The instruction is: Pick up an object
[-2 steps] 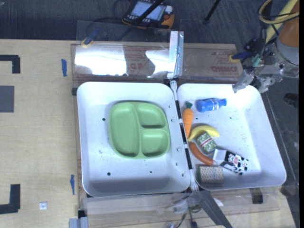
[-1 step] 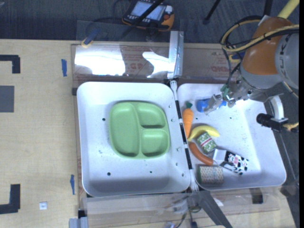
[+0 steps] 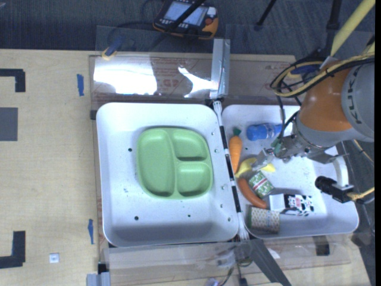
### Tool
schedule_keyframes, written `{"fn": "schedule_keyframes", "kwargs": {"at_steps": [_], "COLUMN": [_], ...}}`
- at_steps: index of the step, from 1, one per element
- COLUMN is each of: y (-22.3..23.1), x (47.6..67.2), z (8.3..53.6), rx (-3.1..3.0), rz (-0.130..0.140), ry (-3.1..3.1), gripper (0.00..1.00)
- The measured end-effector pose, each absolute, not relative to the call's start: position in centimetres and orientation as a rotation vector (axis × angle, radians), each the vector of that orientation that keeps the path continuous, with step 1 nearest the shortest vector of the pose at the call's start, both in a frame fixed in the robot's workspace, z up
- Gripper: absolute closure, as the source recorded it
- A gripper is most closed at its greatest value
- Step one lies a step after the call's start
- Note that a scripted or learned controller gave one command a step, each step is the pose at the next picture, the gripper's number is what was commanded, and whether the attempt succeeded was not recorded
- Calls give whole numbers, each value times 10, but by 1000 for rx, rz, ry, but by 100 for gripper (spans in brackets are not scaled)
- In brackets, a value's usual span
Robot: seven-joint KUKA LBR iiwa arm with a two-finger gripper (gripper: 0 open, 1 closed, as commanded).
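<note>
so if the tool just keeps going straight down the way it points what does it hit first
Probably the yellow banana beside the orange carrot, since the tool points down over that cluster in the right bin. Depth is hard to judge from this slanted view.

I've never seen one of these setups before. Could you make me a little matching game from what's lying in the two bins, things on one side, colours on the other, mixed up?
Things:
1. divided plate in the left bin
2. carrot at the right bin's left wall
3. bottle near that bin's far edge
4. small carton near its front

Colours:
A. blue
B. white with black patches
C. light green
D. orange

Pairs: 1-C, 2-D, 3-A, 4-B
</note>
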State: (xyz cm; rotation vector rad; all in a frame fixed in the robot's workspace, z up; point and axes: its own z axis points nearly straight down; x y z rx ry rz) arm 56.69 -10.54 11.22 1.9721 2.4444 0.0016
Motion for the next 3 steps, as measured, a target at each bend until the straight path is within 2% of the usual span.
{"fn": "schedule_keyframes", "kwargs": {"at_steps": [1, 2, 3], "y": [-106, -116, -151], "x": [566, 593, 647], "z": [87, 87, 85], "rx": [1787, 1776, 1848], "rz": [5, 6, -11], "ry": [2582, 2584, 2567], "gripper": [0, 0, 0]}}
